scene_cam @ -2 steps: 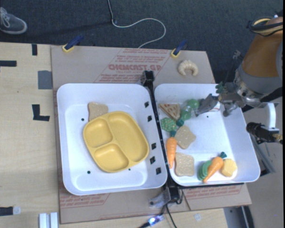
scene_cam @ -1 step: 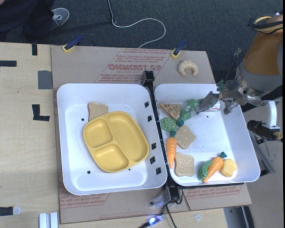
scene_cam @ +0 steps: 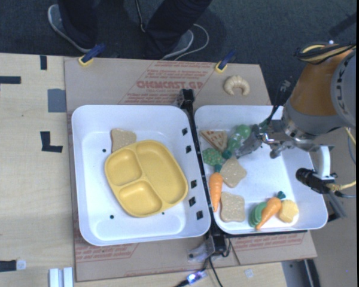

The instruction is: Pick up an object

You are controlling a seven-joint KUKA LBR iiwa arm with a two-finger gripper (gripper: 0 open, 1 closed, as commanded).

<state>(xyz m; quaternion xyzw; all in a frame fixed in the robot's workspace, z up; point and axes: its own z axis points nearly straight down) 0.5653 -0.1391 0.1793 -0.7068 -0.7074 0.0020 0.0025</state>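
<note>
- Two white bins side by side on the bench (scene_cam: pixel 24 178): left bin (scene_cam: pixel 90 124), right bin (scene_cam: pixel 299 217).
- Left bin: yellow divided plate (scene_cam: pixel 145 177); a toast slice (scene_cam: pixel 122 138) tucked at its upper-left edge.
- Right bin, left half: sandwich wedge (scene_cam: pixel 214 139), green leafy pieces (scene_cam: pixel 213 156), carrot (scene_cam: pixel 216 189), two bread slices (scene_cam: pixel 233 173) (scene_cam: pixel 232 207).
- Right bin, lower right: second carrot (scene_cam: pixel 268 210) over a green piece, yellow item (scene_cam: pixel 288 211) beside it.
- Gripper (scene_cam: pixel 250 143) low over the right bin's upper middle, at a green toy (scene_cam: pixel 240 134); fingers' state: cannot tell.
- Croissant (scene_cam: pixel 236 85) on cardboard outside the bins.
</note>
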